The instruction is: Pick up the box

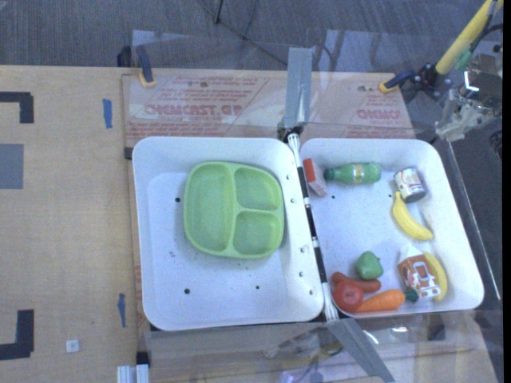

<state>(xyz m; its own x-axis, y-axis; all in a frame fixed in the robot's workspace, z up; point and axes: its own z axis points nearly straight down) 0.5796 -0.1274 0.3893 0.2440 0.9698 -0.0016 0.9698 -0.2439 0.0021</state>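
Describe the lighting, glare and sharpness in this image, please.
Camera view: lighting is even and soft, shadows faint; the white bins look bright but keep detail; the box and can labels are too blurred to read; the end effector at the upper right is indistinct.

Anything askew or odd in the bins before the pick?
One thing: the small red box sits wedged up against the right bin's left wall, tilted on edge rather than flat. Green divided plate lies flat in the left bin.
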